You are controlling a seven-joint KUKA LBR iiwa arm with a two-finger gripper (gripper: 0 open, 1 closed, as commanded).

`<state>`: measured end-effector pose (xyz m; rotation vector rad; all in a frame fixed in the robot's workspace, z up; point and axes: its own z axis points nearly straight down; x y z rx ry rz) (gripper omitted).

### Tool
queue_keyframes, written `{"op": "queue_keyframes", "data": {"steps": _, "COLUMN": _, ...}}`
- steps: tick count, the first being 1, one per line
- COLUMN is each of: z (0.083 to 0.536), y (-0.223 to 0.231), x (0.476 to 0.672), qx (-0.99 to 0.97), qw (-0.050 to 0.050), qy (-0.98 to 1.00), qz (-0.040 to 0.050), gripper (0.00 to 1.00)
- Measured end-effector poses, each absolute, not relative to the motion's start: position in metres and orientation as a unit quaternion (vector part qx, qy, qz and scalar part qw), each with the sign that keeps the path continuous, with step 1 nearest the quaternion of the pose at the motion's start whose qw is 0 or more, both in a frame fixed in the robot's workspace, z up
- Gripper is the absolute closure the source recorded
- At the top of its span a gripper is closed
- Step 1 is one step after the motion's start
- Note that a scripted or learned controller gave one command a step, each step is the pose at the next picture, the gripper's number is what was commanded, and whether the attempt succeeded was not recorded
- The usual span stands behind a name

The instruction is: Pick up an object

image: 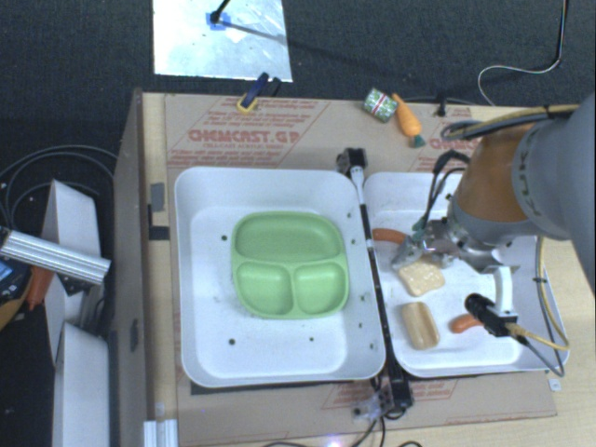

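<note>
Reaching in from the right, the grey arm [521, 184] has its gripper [416, 250] low in the right bin [396, 198], at the upper edge of a tan slice [420, 278]. Whether it is open or gripping anything cannot be told. A bun [419, 325] and red sausage [460, 323] lie below the slice; an orange stick [385, 236] lies left of the gripper. The left bin [205, 250] holds a green plate [289, 264].

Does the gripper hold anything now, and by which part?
It cannot be told. The gripper is down in the right bin, close to a tan slice and an orange stick.
</note>
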<state>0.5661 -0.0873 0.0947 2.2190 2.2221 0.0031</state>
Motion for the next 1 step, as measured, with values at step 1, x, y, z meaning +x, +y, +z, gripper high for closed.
{"op": "queue_keyframes", "data": {"steps": 1, "z": 0.1851, "y": -0.0038, "x": 0.5713, "qx": 0.706, "qw": 0.001, "qy": 0.708, "qz": 0.0015, "gripper": 1.0}}
